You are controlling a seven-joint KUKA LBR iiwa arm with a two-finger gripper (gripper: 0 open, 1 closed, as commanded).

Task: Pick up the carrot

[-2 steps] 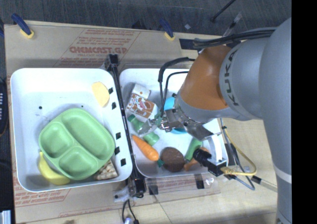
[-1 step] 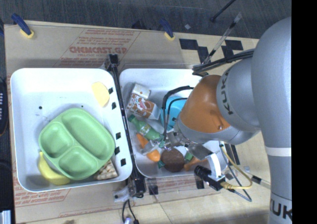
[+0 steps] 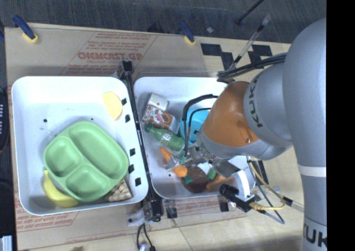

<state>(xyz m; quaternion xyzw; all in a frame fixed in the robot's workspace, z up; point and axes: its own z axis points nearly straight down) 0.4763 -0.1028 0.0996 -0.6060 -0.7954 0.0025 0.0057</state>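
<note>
The orange carrot (image 3: 178, 170) lies near the front of the right bin (image 3: 166, 86), partly hidden under the arm's wrist. My gripper (image 3: 187, 161) hangs low over the carrot, between a green bottle (image 3: 169, 140) and a dark brown round item (image 3: 195, 179). The orange-banded wrist covers most of the gripper from above. Nothing can be seen held in it.
The right bin also holds a small printed carton (image 3: 156, 113), a blue object (image 3: 197, 119) and another orange piece (image 3: 217, 180). The left bin (image 3: 33, 91) has a green divided plate (image 3: 86, 160), a yellow piece (image 3: 112, 104), a yellow item (image 3: 55, 194) and a cracker-like item (image 3: 120, 191).
</note>
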